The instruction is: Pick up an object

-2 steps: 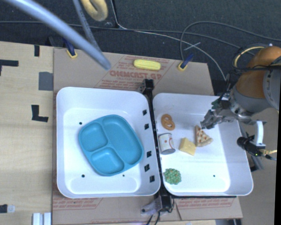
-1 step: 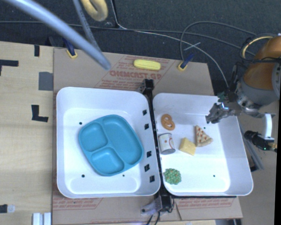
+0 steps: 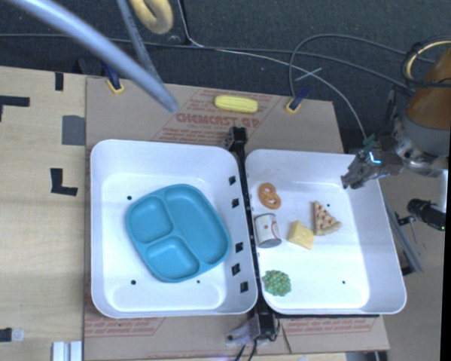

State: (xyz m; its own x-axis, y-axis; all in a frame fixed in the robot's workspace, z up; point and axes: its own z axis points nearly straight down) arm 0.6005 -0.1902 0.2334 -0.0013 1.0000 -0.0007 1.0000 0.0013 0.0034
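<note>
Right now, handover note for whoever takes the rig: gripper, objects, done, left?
Gripper: at the right bin's upper right rim, holding nothing; finger state unreadable.
Right bin: pretzel, pizza slice, cheese wedge, small can, green broccoli-like piece.
Left bin: blue divided plate.
Done: nothing picked.
Left: descend on one object, grasp, lift.

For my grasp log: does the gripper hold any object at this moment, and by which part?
Nothing is held. The gripper is at the right bin's upper right rim, apart from the items inside.
</note>
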